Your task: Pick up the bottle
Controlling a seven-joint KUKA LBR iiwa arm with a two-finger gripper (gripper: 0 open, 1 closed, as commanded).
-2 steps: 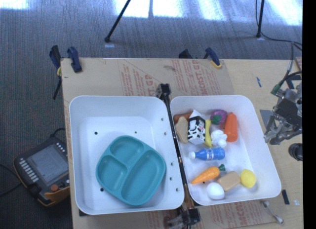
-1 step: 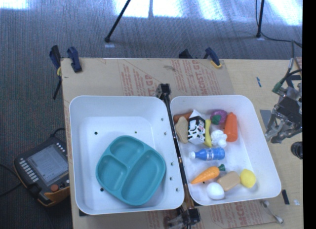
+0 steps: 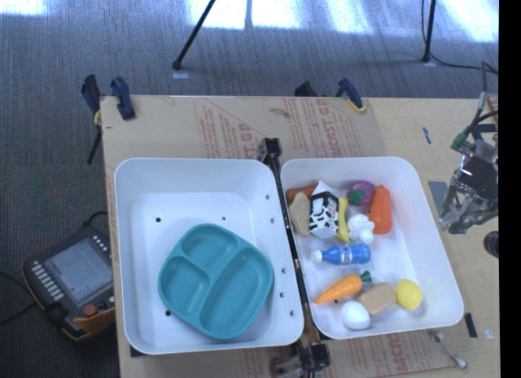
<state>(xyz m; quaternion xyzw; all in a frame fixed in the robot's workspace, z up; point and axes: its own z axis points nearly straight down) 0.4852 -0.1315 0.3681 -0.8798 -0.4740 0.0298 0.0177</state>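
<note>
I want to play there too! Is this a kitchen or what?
Probably a robot lab, not a kitchen: toy food and a bottle sit in a white bin clamped to a bench, with tripod legs behind.

The jaws (image 3: 466,220) hang right of the right bin (image 3: 431,246). The bottle (image 3: 343,255) lies in it, left of the jaws. Further left, a plate (image 3: 215,280) sits in the left bin (image 3: 146,197).

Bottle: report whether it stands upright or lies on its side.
On its side. The bottle lies flat in the right bin, white cap pointing toward the left bin, above the carrot.
</note>
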